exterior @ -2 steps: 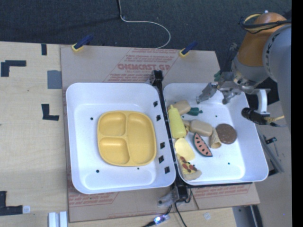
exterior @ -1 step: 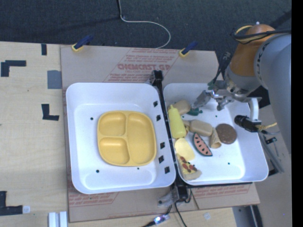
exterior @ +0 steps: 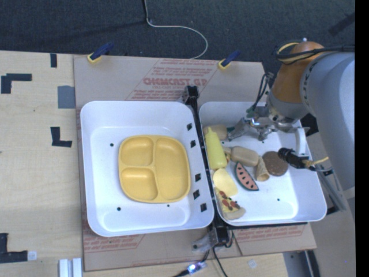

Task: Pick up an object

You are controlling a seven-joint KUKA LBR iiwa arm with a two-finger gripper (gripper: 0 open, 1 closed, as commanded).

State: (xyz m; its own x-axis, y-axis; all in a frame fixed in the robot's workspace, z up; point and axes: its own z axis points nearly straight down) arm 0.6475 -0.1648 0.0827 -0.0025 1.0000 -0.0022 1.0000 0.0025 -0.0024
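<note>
The right bin point(exterior: 288, 203) holds several toy foods along its left side. A long yellow piece point(exterior: 214, 148) lies by the divider, with a tan bread-like piece point(exterior: 245, 154) beside it. In front of these are a watermelon slice point(exterior: 247, 176), a round brown piece point(exterior: 275, 163), a pale yellow lump point(exterior: 225, 182) and a pizza slice point(exterior: 230, 205). My gripper point(exterior: 242, 128) hangs over the back part of this bin, just behind the tan piece and right of the long yellow piece. Nothing is visibly held in it.
The left bin point(exterior: 101, 126) holds a yellow divided plate point(exterior: 154, 168). A black clip strip runs down the divider point(exterior: 196, 154) between the bins. The grey arm with its orange band point(exterior: 291, 77) fills the right side. A cable lies on the dark floor point(exterior: 173, 27) behind the bench.
</note>
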